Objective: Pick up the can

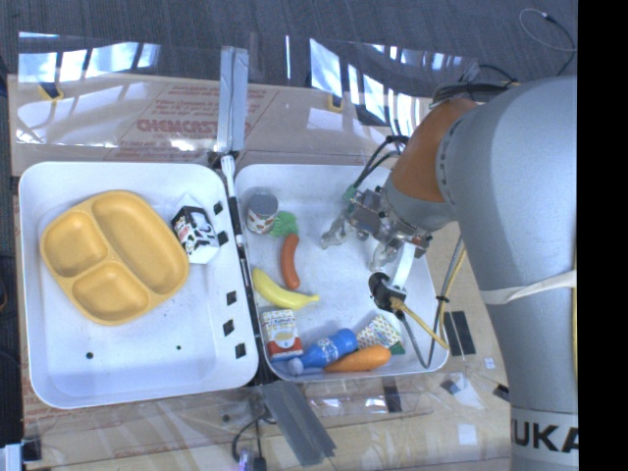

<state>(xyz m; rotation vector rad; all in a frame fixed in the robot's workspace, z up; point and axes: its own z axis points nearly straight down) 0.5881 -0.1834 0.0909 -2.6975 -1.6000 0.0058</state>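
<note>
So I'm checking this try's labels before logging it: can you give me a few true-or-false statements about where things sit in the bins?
1. The can stands in the right bin, near its far left corner. True.
2. The yellow plate lies in the right bin. False: it lies in the left bin.
3. The claw holds the can. False: it is apart from the can, to the right.
4. The banana lies in the right bin. True.

Metal can (261,210) w/ paper label, glossy plastic tray (113,254), smooth banana (282,291)
</note>
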